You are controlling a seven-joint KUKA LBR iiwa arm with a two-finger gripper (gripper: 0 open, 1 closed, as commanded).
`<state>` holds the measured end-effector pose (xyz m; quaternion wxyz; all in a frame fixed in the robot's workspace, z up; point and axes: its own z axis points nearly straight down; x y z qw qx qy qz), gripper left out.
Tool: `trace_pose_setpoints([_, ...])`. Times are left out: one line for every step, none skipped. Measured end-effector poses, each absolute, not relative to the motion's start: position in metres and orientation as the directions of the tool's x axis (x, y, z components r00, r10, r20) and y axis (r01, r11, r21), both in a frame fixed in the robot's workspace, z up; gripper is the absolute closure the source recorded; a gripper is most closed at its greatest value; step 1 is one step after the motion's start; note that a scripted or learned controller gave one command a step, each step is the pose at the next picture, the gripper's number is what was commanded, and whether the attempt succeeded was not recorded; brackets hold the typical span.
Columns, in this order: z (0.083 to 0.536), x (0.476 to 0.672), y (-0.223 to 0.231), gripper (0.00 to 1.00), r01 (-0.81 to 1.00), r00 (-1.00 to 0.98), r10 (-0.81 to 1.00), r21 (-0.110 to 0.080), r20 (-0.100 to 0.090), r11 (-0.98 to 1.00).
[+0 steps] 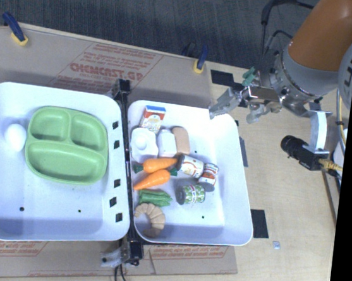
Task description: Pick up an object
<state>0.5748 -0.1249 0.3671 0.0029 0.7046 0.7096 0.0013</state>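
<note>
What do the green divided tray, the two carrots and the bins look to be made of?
The green three-compartment tray looks like matte moulded plastic: uniform colour, soft rounded ridges. The two orange carrots seem to be plastic toy food, smooth with a slight sheen. The shallow white bins appear to be thin formed plastic, faintly glossy with rounded corners.

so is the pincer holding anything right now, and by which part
Nothing is held. The pincer hangs open above the right bin's far right corner, with nothing between its fingers; the food items lie in the bin.
</note>
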Motion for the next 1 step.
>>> trace_pose_setpoints([0.2832,0.5131,-0.1064,0.00,1.000,-0.005,1.000,-0.003,0.000,0.005])
